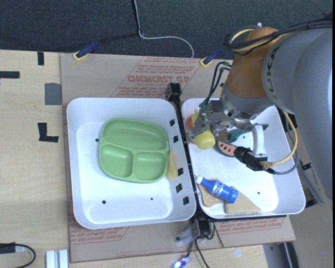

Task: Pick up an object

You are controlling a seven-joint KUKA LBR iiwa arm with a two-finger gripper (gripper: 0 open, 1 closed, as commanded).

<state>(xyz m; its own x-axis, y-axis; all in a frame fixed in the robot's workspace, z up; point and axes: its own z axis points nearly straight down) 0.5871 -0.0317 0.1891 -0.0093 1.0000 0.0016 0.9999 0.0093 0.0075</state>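
Under the arm, right bin (279,197) | yellow rounded object (205,139) beneath gripper (200,128), long axis unclear | jaws' state: cannot tell | blue-white bottle (219,189) lies diagonally

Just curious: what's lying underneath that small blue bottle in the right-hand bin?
The blue bottle lies on a flat tan piece, perhaps a wooden board. The bottle covers part of it, hiding whatever lies there.

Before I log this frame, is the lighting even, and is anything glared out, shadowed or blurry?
Camera view: lighting is soft and even; the two white plastic bins look bright but not blown out; the green three-compartment plastic plate is fairly sharp; the grey arm with its orange band looms soft-edged at right, shading the cluttered bin beneath.
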